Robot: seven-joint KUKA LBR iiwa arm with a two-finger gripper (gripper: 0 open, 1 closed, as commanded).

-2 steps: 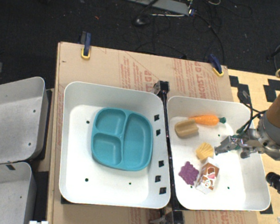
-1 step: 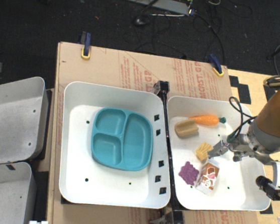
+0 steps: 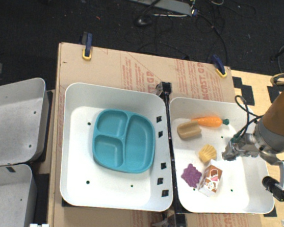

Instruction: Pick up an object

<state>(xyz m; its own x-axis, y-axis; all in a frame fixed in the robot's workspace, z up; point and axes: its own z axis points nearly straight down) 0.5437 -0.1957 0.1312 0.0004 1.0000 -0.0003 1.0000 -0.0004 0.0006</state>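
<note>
I see the two-finger gripper [image 3: 229, 153] low over the right white bin [image 3: 254, 201], near its right side; can't tell its state from this angle. Orange carrot [image 3: 212, 121], tan bread-like piece [image 3: 189, 130], yellow ridged chip [image 3: 208, 154], purple grape bunch [image 3: 192, 174] and small printed carton [image 3: 211, 179] lie left of it. Teal divided plate [image 3: 125, 140] sits in the left bin [image 3: 72, 179].

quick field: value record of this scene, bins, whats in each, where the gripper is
left bin: blue divided plate
right bin: carrot, tan bread-like piece, yellow ridged piece, purple grapes, small carton
touching: grapes against the carton's side
gripper: low over the right bin, right of the yellow piece
held: nothing seen
arm: enters from the right
</note>
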